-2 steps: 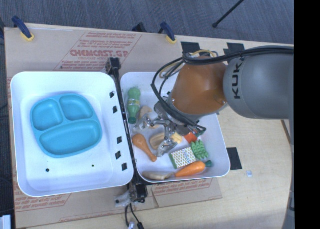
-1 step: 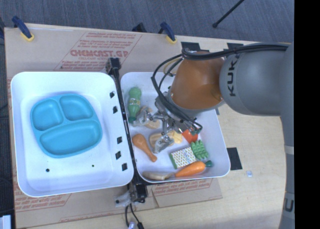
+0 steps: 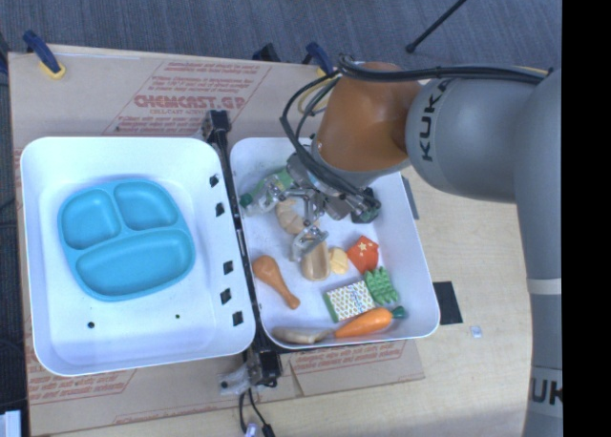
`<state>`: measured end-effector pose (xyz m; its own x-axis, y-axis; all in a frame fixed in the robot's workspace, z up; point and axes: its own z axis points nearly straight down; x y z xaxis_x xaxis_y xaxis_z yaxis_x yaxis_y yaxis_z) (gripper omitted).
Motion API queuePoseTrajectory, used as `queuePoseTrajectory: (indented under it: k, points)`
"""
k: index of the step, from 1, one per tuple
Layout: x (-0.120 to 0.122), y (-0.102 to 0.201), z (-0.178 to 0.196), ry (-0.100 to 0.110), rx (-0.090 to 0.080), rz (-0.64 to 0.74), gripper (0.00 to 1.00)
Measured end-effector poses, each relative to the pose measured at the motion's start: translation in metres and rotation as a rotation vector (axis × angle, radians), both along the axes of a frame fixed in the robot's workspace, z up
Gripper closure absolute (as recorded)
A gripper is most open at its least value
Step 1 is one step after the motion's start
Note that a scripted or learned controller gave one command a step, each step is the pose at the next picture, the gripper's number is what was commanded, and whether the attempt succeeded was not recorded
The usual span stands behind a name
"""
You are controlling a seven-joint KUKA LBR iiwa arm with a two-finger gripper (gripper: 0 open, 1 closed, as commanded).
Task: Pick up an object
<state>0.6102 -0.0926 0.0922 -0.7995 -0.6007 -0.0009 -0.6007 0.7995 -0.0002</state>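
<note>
The KUKA arm's gripper (image 3: pixel 307 232) hangs low in the right bin (image 3: pixel 412 263), above toy food beside a chicken drumstick (image 3: pixel 274 280); its grip state cannot be told.

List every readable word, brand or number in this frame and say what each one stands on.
"CHEMCAST GP": red print on the brown sheet under the bins.
Smaller red lines above and below it, and along the sheet's bottom edge: too blurred to read.
"KUKA": dark letters on the grey arm, partly cut off.
"KU": arm, lower right.
</note>
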Motion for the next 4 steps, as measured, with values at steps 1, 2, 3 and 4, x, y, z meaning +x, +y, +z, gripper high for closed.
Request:
queuePoseTrajectory:
  k: [1, 2, 3, 4]
  points:
    - [0.044, 0.002, 0.0, 0.0, 0.0, 0.115, 0.0]
    - [0.047, -0.001, 0.0, -0.002, 0.0, 0.232, 0.0]
    - [0.047, -0.031, 0.0, -0.004, -0.001, 0.432, 0.0]
    - [0.047, -0.06, 0.0, -0.003, -0.001, 0.568, 0.0]
